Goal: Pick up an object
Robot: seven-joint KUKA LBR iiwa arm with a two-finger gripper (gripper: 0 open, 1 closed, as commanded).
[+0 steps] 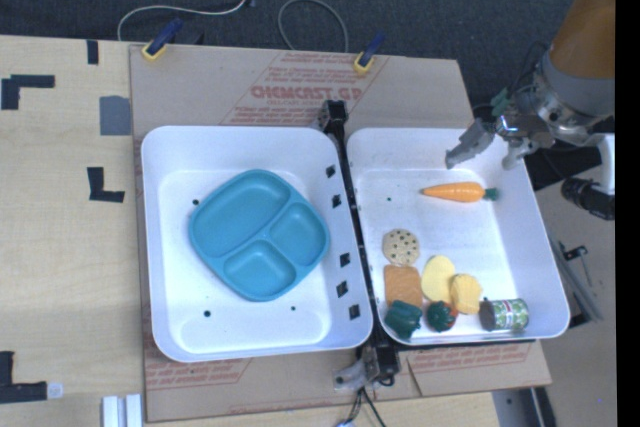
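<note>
- Carrot [455, 194], judged light, stiff and smooth, is best gripped across its middle.
- Gripper [492, 147] is seen above it, fingers seemingly spread, nothing held.

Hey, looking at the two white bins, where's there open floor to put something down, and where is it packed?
Right bin: open floor left of the carrot and between it and the cookie. Its near edge is crowded, from the cookie to the can. Left bin: the blue tray takes the middle, leaving bare strips around it, widest at the near corners.
</note>
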